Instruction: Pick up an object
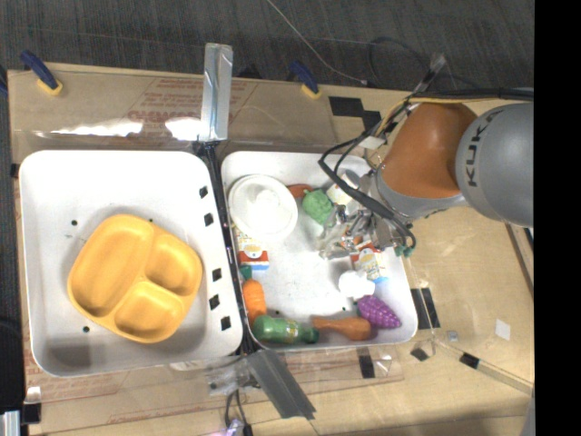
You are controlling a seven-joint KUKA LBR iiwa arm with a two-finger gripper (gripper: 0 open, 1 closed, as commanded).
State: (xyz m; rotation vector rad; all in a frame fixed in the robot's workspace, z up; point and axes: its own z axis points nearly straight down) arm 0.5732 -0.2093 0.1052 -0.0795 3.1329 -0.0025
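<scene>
Single fixed camera, mounted above the bench (472,243), looking down at a slant rather than straight down. Far bench edge sits toward 12 o'clock, near edge toward 6, with dark floor (118,12) visible beyond the far edge. Mid-range standoff: both bins fit in frame whole. Left bin (45,180) fills the 9 o'clock half, right bin (300,284) sits just past centre toward 3. The arm (454,162) comes in from 3 o'clock and gets cropped at that edge. No second view to overlap.
</scene>
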